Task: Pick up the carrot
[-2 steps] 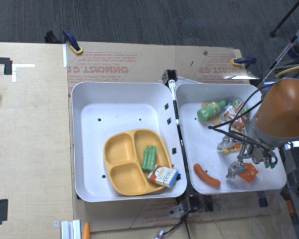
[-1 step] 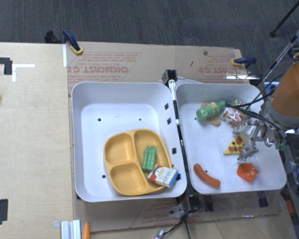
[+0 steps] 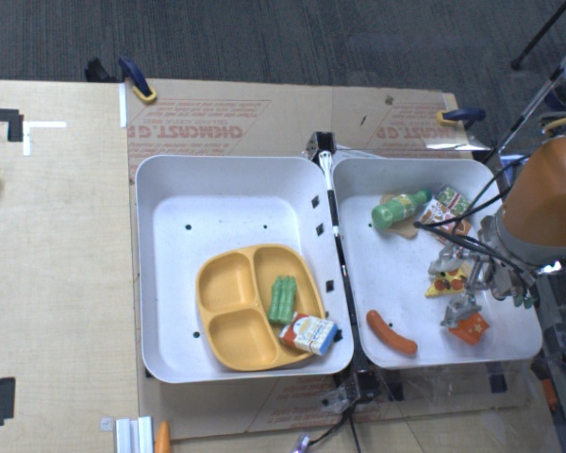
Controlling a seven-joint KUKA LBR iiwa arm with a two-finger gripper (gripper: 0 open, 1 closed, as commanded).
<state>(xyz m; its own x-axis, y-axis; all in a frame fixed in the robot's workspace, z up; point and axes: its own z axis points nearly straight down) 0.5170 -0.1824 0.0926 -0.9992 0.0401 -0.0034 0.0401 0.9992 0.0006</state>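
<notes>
Right white plastic bin: long orange-red carrot lies flat on the floor near the front edge, toward the front-left corner, slanting. Nothing touches it.

Grey arm with orange band enters over the bin's right edge. Gripper hangs low near the front-right corner, amid cables, over a small orange-red block and some yellow-and-red scraps. How wide the claw stands cannot be told: too small, too cluttered. Nothing visibly held.

Back edge of the same bin: green plastic bottle on its side, printed foil packet beside it.

Left white bin: yellow divided plate near the front edge, carrying a green ridged vegetable and a small printed carton.

Progress, as judged: pick not yet made. Carrot rests on the bin floor, well apart from the gripper. Left to do: shift toward the front-left corner, descend, close, lift.
</notes>
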